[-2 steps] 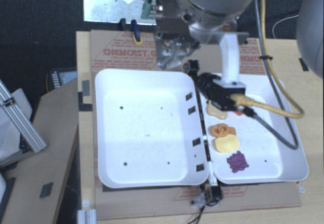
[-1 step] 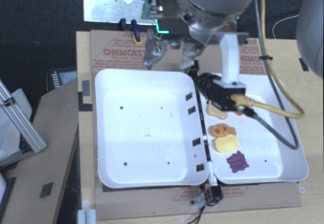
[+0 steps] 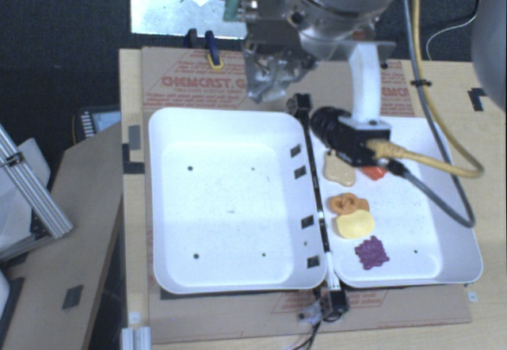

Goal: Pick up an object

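"CHEMCAST" is read in red print on the flat brown cardboard sheet (image 3: 194,81), just behind the shallow white plastic left bin (image 3: 230,206). Letters after it are hidden. Red print in front of that bin is too small to be read.

Gripper (image 3: 272,85) near far rim of left bin (image 3: 230,206); right bin (image 3: 444,245) holds purple cluster (image 3: 371,252), yellow piece (image 3: 355,224).

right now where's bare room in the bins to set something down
The left bin is bare across its floor. In the right bin, a bare patch lies between the purple cluster and the right wall. Crowded along the shared rim: beige piece, orange pretzel shape, yellow piece.
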### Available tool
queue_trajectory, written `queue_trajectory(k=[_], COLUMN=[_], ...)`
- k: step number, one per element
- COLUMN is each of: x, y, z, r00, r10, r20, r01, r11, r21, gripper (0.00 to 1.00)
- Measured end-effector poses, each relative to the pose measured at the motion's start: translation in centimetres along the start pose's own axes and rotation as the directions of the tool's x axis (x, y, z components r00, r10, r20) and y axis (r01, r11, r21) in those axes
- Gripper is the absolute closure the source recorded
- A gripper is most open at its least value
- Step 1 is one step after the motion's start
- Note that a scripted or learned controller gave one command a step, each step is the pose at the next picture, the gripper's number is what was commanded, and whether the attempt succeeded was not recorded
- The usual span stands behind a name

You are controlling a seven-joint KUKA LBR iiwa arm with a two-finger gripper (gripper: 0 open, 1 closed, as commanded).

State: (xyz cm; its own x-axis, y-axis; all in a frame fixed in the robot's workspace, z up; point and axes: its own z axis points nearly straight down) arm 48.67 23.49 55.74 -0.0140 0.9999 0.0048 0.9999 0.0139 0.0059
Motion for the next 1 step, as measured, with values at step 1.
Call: queue_trajectory(k=[1], x=[0.0], y=[0.0], z=[0.03], r00=[1.0], r10=[-0.001], r20=[0.0], r01=[0.001], r11=[1.0], r21=[0.001], gripper=[0.0])
